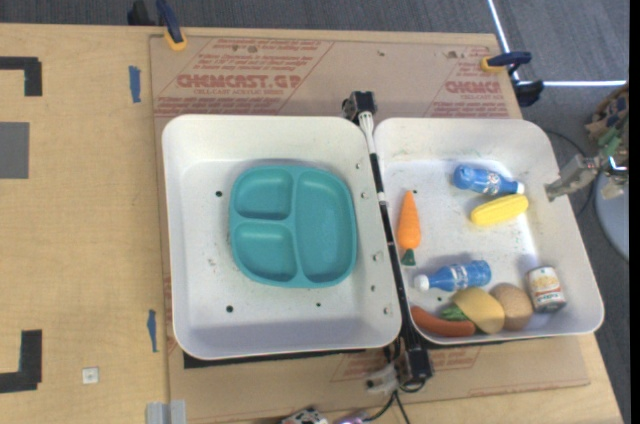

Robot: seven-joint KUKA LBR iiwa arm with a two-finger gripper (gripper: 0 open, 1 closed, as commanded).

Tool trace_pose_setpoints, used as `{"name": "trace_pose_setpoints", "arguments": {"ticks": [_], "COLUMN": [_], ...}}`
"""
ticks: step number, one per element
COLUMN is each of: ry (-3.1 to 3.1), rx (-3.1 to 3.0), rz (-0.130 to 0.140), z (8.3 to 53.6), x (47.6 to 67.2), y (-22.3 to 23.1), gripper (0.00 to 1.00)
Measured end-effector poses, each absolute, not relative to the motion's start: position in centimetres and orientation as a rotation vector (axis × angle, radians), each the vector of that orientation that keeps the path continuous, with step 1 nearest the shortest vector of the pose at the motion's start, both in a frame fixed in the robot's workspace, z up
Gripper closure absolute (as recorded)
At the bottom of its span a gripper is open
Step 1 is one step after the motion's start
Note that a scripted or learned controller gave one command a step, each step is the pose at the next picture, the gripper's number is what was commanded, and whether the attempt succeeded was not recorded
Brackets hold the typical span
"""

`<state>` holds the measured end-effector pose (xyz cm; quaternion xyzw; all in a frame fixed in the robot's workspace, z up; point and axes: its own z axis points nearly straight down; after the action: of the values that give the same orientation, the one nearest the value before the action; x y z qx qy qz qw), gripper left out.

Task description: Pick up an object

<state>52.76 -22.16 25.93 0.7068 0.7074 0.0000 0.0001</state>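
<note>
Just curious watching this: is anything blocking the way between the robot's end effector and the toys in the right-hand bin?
Nothing visible does. The end effector sits at the right bin's edge, beside the yellow corn.

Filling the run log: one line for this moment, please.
gripper: at right bin right rim, holding nothing seen | toys in right bin untouched | teal plate: left bin

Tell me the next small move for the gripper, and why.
Probably swing the gripper left over the right bin, toward the yellow corn. The gripper sits outside the bin's right rim, holding nothing, and the corn lies closest with open floor around it.
</note>
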Motion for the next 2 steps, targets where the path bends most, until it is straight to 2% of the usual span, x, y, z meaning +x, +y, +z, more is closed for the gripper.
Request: {"name": "trace_pose_setpoints", "arguments": {"ticks": [1, 2], "ry": [2.19, 2.233], "rx": [2.256, 2.204], "rz": [-0.001, 0.005], "z": [14.5, 8.6], "x": [56.4, 61.2], "y": [-17.0, -11.8], "gripper": [0.0, 0.0]}}
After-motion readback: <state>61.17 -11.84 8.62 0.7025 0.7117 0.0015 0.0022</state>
